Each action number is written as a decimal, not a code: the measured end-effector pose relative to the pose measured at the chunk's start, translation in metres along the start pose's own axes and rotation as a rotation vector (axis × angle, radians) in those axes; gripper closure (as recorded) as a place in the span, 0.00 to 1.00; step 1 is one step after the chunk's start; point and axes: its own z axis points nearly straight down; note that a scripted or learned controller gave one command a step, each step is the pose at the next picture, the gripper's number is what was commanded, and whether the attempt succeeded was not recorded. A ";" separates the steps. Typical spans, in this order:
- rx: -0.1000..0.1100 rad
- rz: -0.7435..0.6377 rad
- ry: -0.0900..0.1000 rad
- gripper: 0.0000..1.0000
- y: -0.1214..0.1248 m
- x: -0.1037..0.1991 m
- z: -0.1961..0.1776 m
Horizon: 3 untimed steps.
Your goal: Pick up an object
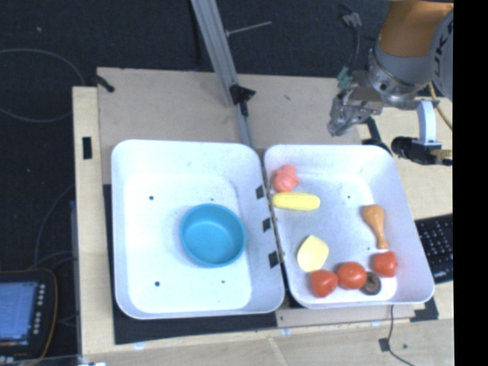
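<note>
My gripper [341,124] hangs above the far edge of the right bin [396,175], with nothing seen between its fingers. In that bin lie a pink toy [286,178], a yellow corn cob [296,201], an orange drumstick [375,223], a pale yellow wedge [312,252], three red tomatoes [351,275] along the near side and a small brown piece [371,284]. All of them lie well below and nearer the front than the gripper.
The left bin [137,174] holds a blue bowl [213,235]. A slanted grey metal bar [217,44] rises behind the bins. A black keyboard [436,244] lies at the right, and a small screen [23,311] sits at the lower left.
</note>
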 end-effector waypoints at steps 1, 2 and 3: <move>0.001 0.000 -0.001 1.00 -0.002 0.057 0.017; 0.003 -0.001 -0.001 1.00 -0.002 0.110 0.035; -0.001 -0.002 0.000 1.00 0.000 0.161 0.030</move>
